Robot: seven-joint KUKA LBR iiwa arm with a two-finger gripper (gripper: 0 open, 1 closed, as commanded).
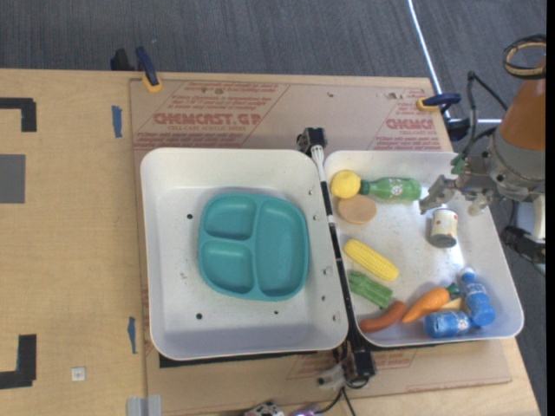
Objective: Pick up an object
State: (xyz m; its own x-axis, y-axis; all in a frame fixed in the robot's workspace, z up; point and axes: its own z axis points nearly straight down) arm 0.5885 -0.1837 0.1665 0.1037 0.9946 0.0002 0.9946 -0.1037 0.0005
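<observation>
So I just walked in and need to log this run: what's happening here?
A grey arm reaches in from the right, its gripper low over the right bin, just above a small white can. Nothing is visibly held. That bin also holds a lemon, green bottle, corn, carrot and blue bottles. The left bin holds a teal plate.

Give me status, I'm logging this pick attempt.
Gripper over right bin, above small can. Nothing visibly held. Green bottle close alongside.
</observation>
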